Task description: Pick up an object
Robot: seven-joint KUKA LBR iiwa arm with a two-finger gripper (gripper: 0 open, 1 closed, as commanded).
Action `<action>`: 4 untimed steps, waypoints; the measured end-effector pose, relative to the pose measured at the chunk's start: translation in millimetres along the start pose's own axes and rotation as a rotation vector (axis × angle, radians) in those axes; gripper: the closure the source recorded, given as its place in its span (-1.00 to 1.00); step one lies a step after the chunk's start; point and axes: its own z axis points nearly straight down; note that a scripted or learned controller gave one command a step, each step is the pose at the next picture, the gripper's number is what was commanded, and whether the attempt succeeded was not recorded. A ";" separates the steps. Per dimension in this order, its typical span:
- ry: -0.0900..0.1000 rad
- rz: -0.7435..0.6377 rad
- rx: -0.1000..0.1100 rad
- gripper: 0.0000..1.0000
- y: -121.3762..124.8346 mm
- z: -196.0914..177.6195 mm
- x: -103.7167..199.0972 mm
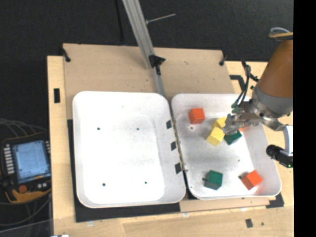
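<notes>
Green block (213,179), right bin's (217,195) near edge.

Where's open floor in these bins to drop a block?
The left bin is bare wall to wall. In the right bin, a strip lies free between the orange cube and the green cube. It's crowded around the end effector, over the yellow block.

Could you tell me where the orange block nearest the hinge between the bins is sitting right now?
The orange block sits in the right bin, at its upper left, left of the yellow blocks.
</notes>
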 end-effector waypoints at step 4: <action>0.002 -0.001 0.005 1.00 -15.3 11.3 211.1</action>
